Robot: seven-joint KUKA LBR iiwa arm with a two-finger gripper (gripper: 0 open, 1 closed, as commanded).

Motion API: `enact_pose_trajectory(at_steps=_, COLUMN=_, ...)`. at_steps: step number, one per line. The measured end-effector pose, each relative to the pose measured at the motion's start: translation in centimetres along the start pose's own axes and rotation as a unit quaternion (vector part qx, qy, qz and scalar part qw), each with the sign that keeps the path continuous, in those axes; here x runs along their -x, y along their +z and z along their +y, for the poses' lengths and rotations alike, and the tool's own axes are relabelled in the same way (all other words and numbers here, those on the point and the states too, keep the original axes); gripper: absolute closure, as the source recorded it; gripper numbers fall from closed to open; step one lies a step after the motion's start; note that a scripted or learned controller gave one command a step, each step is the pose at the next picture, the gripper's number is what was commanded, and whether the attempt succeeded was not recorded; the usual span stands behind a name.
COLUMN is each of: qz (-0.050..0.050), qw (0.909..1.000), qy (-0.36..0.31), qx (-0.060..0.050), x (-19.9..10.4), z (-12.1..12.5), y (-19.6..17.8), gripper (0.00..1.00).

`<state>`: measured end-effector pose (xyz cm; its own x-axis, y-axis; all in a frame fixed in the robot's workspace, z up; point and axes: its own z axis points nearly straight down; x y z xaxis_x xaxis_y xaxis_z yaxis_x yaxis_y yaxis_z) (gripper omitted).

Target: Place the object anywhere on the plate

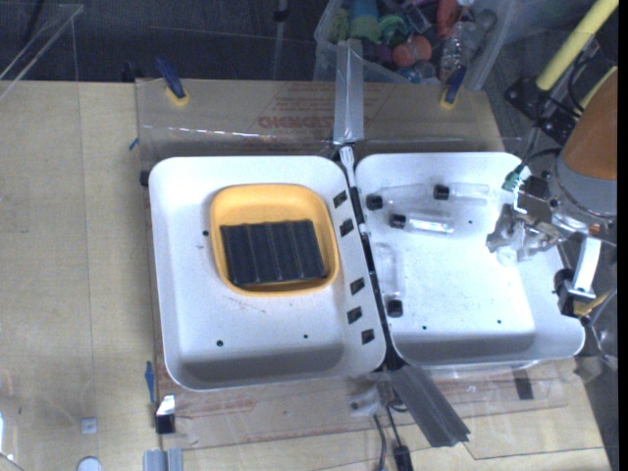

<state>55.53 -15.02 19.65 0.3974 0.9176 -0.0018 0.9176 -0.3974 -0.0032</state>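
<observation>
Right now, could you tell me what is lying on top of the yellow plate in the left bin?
A dark ribbed rectangular object lies flat on the yellow plate. The plate surface beneath it is covered.

Even overhead light, soft short shadows. White bins (442, 302) slightly blown out, mild glare on clear parts. Frame grainy and soft; dim background at top.

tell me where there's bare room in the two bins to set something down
Left bin: the yellow plate carries a dark ridged slab; bare floor runs in front of the plate and down its left side. Right bin: the front half is bare. Its back is crowded with small clear pieces, and the gripper hangs by the right wall.
</observation>
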Motion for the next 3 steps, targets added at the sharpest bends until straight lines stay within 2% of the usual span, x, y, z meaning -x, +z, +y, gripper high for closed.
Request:
enact_pose_trajectory(at_steps=1, qz=0.000, qw=1.0000, qy=0.000, qx=0.000, x=0.0, z=0.0, y=0.0, gripper=0.00)
enact_pose_trajectory(at_steps=2, qz=0.000, qw=0.9931, qy=-0.117, qx=0.003, x=4.5, z=4.9, y=-1.7, gripper=0.00)
enact_pose_trajectory(at_steps=3, qz=0.000, qw=0.9915, qy=-0.130, qx=0.003, x=6.6, z=0.3, y=-15.4, gripper=0.00)
